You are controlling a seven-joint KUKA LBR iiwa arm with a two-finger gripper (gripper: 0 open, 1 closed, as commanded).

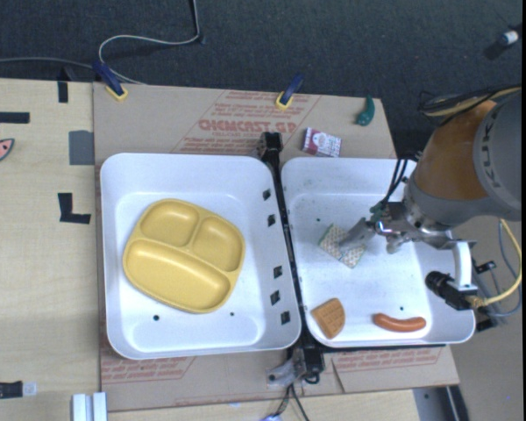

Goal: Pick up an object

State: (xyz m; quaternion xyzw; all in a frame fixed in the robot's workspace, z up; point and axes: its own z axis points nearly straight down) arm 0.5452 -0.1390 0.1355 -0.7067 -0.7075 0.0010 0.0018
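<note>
Two white bins are sitting side by side on the worktop (158,117). Jaws (361,232) are hanging low in the right bin (368,187), touching a patterned cloth piece (342,246); whether they are apart or together, I cannot tell.

The gripper (361,231) hangs low in the right bin (368,175), its tip at a pale checkered cloth-like piece (342,246). Below it lie a toast slice (328,317) and a sausage (400,324). Far to its left, a yellow divided plate (185,254) fills the left bin (140,169).
</note>
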